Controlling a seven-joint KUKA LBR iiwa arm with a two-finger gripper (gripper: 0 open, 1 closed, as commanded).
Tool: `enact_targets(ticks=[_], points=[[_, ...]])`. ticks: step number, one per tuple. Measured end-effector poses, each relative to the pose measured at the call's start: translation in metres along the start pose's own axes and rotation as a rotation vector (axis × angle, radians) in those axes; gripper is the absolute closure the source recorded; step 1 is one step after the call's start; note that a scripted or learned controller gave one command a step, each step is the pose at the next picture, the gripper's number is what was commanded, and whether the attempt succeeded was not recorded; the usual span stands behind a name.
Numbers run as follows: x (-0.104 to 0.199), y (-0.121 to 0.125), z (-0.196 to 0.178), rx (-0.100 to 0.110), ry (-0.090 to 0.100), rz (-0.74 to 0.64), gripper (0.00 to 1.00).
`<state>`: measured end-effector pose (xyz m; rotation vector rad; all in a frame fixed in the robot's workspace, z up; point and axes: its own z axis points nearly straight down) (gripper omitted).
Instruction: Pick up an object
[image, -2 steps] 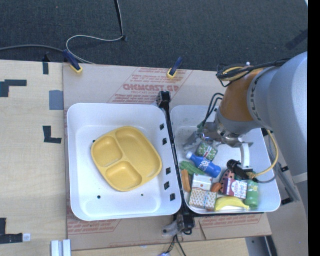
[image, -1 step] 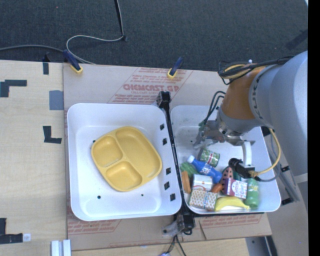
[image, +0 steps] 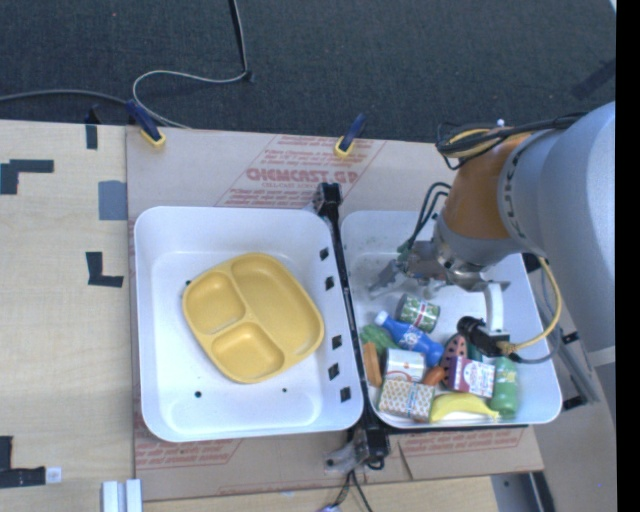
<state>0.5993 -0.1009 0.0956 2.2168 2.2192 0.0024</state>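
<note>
Apparently mid-approach, with the pincer (image: 392, 276) spread wide and holding nothing, low in the right bin (image: 545, 400) just above the green can (image: 418, 314) atop the toy pile; next, lowering and closing squarely around one piece.

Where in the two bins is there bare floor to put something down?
Left bin: bare white floor all around the yellow tray, widest along the near wall. Right bin: near half crowded with the can, banana and cartons; bare floor only at the far wall, beside the gripper.
</note>
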Motion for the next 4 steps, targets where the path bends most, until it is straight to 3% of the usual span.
enact_targets(ticks=[1, 2, 3, 4], points=[[0.001, 0.0, -0.009, 0.0, 0.001, -0.001, 1.0], [0.001, 0.0, -0.009, 0.001, 0.001, -0.001, 0.0], [0.003, 0.004, 0.01, 0.005, 0.002, 0.001, 0.0], [0.003, 0.005, 0.0, 0.001, 0.001, 0.001, 1.0]])
